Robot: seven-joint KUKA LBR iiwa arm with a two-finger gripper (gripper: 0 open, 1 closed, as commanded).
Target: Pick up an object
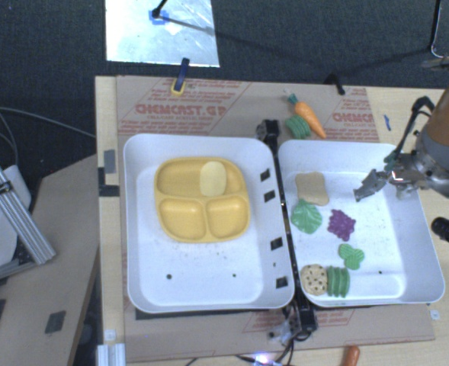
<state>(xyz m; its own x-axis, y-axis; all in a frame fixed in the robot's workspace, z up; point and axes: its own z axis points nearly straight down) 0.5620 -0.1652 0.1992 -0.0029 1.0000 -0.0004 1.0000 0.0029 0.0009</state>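
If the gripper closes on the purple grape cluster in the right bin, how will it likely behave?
The purple grape cluster looks like a small moulded toy, so probably stiff and light. Its bumpy surface may let fingers slip off a lobe. It lies flat on the right bin floor, apart from the green leaf, so it should slide rather than roll.
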